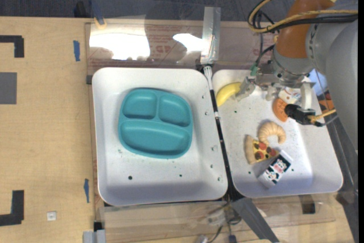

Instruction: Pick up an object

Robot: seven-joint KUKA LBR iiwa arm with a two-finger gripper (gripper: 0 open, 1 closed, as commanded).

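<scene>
Bench of pale wood carries two white bins side by side. The left bin holds a teal divided plate near its middle. In the right bin, a yellow banana lies at about ten o'clock, close to the shared wall. A croissant sits near the centre, with a pizza slice just beside it at seven o'clock and a small black-and-white box at about five o'clock of the bin. An orange piece lies at one o'clock. The claw hangs over the bin's far edge, between banana and orange piece; whether it is spread or closed, I cannot tell.
</scene>
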